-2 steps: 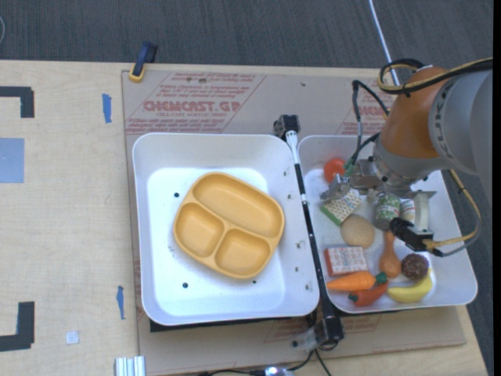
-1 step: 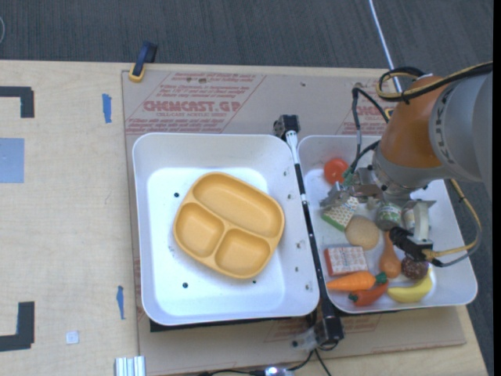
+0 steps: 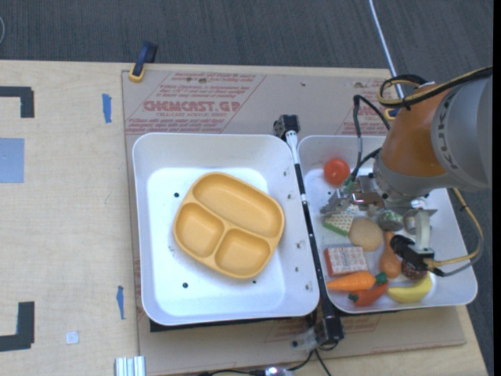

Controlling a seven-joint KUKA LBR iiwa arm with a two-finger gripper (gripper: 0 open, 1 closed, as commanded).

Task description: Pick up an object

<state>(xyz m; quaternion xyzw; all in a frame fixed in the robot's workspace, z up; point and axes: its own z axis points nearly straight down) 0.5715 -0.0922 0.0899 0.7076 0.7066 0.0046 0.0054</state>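
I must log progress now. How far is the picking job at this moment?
Done: the arm has reached the right bin. In hand: the gripper sits low among the food items, near the potato and tomato; nothing visibly held. Left: grasping and lifting one object.

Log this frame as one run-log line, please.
arm: over right bin | gripper: low among toy food, grasp unclear | potato: beside it | divided tray: left bin

Two bins sit side by side on the desk [image 3: 63, 210]. The left bin [image 3: 149, 233] holds a divided plate [image 3: 228, 224] near its middle. The right bin [image 3: 462, 284] holds a tomato [image 3: 337, 170] at the back, a potato [image 3: 365, 234] mid-bin, and a carrot [image 3: 350, 282] and banana [image 3: 411, 291] along the front, with the arm [image 3: 438, 135] above it.
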